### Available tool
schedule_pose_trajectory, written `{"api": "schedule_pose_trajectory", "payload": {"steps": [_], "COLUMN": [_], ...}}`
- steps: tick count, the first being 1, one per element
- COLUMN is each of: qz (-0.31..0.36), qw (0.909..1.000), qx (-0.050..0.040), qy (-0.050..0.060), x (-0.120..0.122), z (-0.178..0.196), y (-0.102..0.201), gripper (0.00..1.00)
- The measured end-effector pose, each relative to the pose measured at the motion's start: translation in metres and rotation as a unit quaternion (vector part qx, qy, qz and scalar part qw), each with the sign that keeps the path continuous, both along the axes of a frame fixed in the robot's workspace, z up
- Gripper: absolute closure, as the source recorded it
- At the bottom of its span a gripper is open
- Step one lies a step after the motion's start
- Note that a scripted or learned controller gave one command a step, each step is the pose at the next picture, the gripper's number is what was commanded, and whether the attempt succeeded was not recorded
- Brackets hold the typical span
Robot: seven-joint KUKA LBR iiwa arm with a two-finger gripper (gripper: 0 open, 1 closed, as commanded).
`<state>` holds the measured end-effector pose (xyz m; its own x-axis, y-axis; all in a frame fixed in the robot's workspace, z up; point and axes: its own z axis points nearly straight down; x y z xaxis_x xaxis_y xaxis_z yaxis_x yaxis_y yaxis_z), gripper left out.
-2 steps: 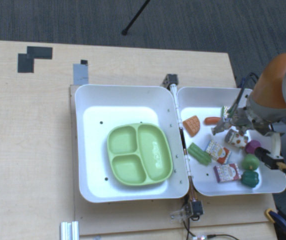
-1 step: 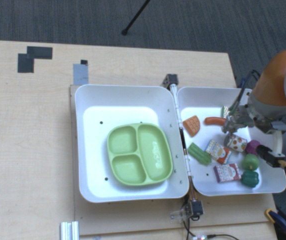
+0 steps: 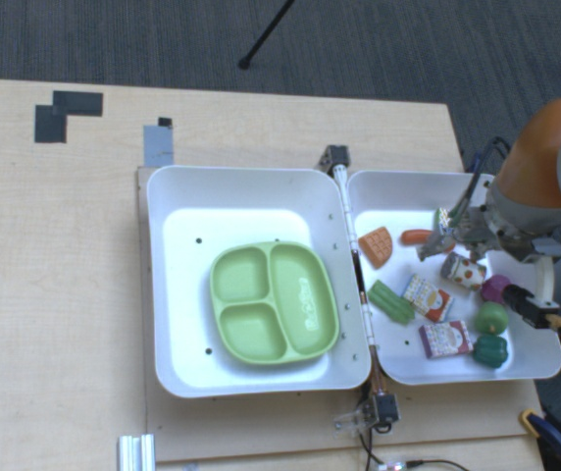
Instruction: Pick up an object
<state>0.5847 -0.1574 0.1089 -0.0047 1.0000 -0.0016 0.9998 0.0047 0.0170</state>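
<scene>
Gripper (image 3: 449, 241) is being hovered over the right bin (image 3: 398, 366), beside the sausage (image 3: 416, 235), likely for a top-down pick; jaw state cannot be told. Nothing is being seen held.

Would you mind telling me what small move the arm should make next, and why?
Probably a short descent straight down. The claw hangs in the right bin above the small items beside the red sausage-like piece, and nothing shows between its tips, so no object is picked up yet.
</scene>
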Motion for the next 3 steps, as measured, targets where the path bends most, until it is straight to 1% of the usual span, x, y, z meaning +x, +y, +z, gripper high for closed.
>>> {"api": "schedule_pose_trajectory", "payload": {"steps": [1, 2, 3], "qz": [-0.002, -0.001, 0.0], "qw": [1.0, 1.0, 1.0], "qx": [-0.0003, -0.0006, 0.0011], "qy": [0.004, 0.001, 0.006], "x": [-0.051, -0.049, -0.065], "z": [-0.022, -0.011, 0.076], "y": [0.018, 0.019, 0.096], "gripper": [0.0, 1.0, 1.0]}}
